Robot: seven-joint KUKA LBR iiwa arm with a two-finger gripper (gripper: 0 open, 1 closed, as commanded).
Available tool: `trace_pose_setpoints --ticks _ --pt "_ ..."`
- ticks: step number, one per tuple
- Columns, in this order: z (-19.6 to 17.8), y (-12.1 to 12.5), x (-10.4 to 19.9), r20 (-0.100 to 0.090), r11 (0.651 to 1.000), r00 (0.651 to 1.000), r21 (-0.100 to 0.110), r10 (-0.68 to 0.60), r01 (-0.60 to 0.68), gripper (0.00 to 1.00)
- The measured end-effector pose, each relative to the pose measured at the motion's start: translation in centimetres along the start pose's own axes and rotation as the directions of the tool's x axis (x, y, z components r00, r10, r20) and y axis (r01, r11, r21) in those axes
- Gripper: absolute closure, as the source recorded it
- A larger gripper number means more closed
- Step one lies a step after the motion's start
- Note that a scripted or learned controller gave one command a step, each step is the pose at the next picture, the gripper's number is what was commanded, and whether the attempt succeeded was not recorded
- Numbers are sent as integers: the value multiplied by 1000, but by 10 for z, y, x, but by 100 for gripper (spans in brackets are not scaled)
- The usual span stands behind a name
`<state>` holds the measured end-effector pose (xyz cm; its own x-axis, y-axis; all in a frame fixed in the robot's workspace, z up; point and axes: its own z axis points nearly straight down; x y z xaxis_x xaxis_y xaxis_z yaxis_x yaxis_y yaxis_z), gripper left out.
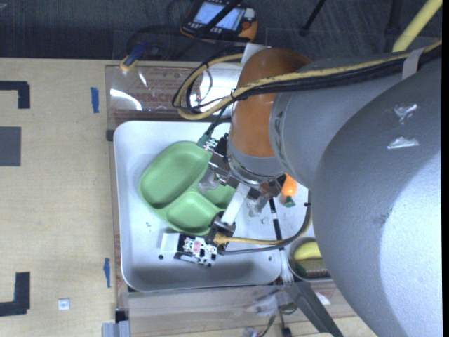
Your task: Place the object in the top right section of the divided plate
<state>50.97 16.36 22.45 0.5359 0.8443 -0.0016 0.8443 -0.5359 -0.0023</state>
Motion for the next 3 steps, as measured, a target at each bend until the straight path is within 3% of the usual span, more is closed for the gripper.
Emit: trace_pose_setpoints --ticks 1,2,3 --pt "-9 -1 1 2 1000 1000 2 -4 4 100" --pt "62 -21 60 2 993 993 2 -117 117 100" --pt "130 -51 41 -19 970 970 -26 -242 241 100"
